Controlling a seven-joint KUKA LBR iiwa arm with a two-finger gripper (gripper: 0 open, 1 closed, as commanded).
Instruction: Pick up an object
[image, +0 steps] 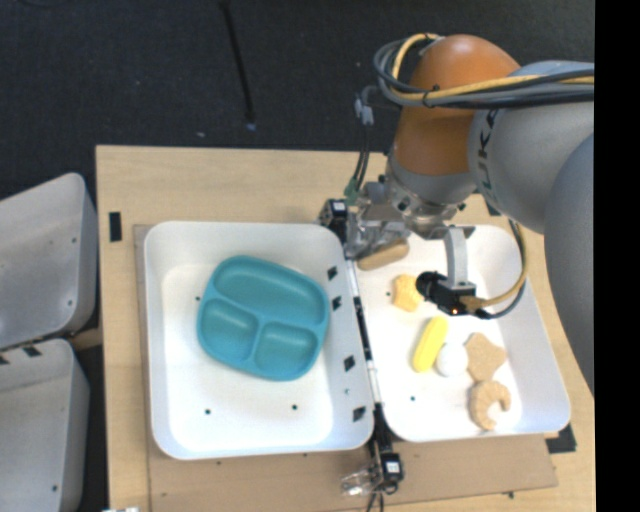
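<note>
The claw (378, 243) hangs low over the right bin's (535, 395) upper-left corner by a tan piece (383, 256), its state impossible to tell, while the yellow items (429, 343) and tan pieces (487, 378) lie unlifted, so the pick seems undone.

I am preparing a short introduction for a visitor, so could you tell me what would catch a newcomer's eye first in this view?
First the teal divided plate, lying alone in the left bin. Next the arm's orange band, looming over the far end of the right bin, with the tool low by that bin's far left corner. Then the small food items in the right bin: a yellow piece and tan pieces beside it.
</note>
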